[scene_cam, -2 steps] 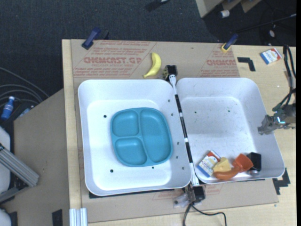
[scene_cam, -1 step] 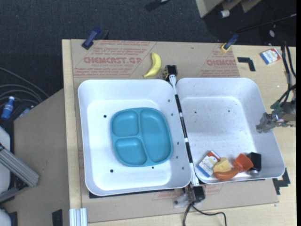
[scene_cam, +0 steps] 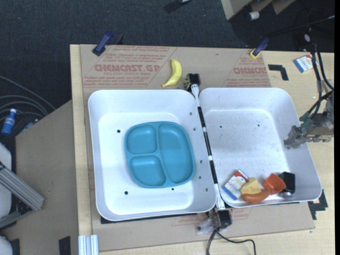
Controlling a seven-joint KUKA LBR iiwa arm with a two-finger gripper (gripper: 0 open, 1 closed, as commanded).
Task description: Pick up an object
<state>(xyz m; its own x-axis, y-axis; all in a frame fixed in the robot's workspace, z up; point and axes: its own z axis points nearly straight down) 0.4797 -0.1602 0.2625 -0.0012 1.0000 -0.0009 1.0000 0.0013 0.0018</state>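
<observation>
Gripper (scene_cam: 294, 138), seemingly empty, hovers beside "CHEMCAST GP"-printed bench (scene_cam: 127, 67).

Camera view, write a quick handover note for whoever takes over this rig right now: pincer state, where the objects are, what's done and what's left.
Pincer: at the right rim of the right bin, nothing seen in it; whether it is open or shut cannot be told.
Objects: a small pile sits in the right bin's near corner: a small carton, a yellow piece, orange pieces and a black item.
Left bin: holds a blue divided plate.
A banana lies on the bench behind the bins.
Done: nothing picked yet.
Left: reach the pile, grasp one object, lift it.
</observation>
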